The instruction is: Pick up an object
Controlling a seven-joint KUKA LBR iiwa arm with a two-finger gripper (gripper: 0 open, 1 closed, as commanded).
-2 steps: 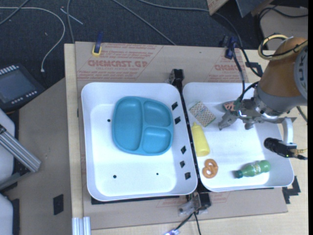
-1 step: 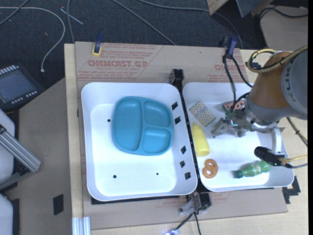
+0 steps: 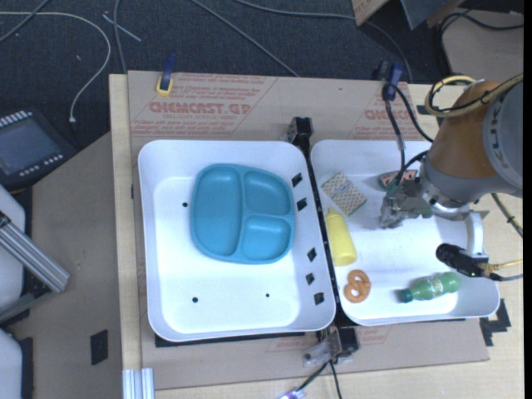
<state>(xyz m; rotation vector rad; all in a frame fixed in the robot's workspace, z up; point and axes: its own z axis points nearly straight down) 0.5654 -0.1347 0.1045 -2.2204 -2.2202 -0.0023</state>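
Two shallow white bins sit side by side on a cardboard-covered bench. The left bin (image 3: 166, 223) holds a blue divided plate (image 3: 243, 213), lying flat toward its far half, nearer the right wall than the left. In the right bin (image 3: 391, 306), a yellow cylindrical object, possibly a toy corn cob or banana (image 3: 340, 236), lies along the left wall with its length running front to back. Just beyond it, toward the far left corner, rests a small square checkered pad (image 3: 344, 193), turned diagonally. A small orange pretzel-shaped toy (image 3: 357, 286) lies near the front edge, just past the near end of the yellow piece. A green bottle (image 3: 431, 288) lies on its side close to the front right corner. The arm reaches in from the right, its orange band above the right bin's far right part, and the gripper (image 3: 392, 210) is lowered over the middle of the right bin, apart from all four items; whether its fingers are spread or pressed together cannot be told from this angle.
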